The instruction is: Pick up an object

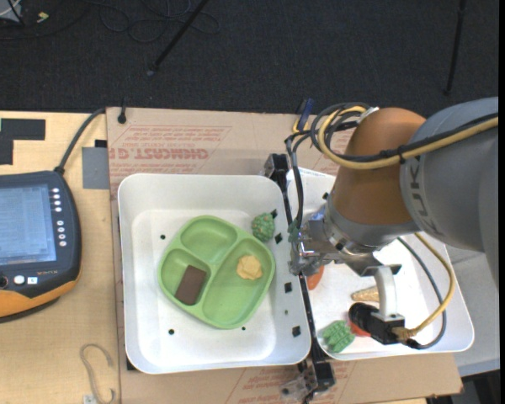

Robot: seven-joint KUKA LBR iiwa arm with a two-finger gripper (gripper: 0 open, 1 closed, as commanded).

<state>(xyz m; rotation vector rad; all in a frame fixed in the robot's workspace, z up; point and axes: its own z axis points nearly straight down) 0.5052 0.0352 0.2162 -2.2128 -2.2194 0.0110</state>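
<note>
My gripper (304, 257) is low in the right bin (454, 322), close to its left wall by the divider between the two bins. The bulky grey and orange wrist hides most of it. An orange-red piece (315, 279) lies just below the gripper. A tan wedge (366, 295) and a green knobbly toy (337, 336) lie nearer the bin's front. In the left bin (143, 310) a green divided plate (204, 236) carries a brown block (190, 284) and a yellow lump (250, 267). A green broccoli-like piece (263, 224) rests at the plate's upper right rim.
A tablet-style pendant (25, 234) with an orange edge lies on the bench to the left of the bins. Cardboard (185, 146) lines the bench under and behind the bins. A small red piece (359, 330) lies beside the green toy.
</note>
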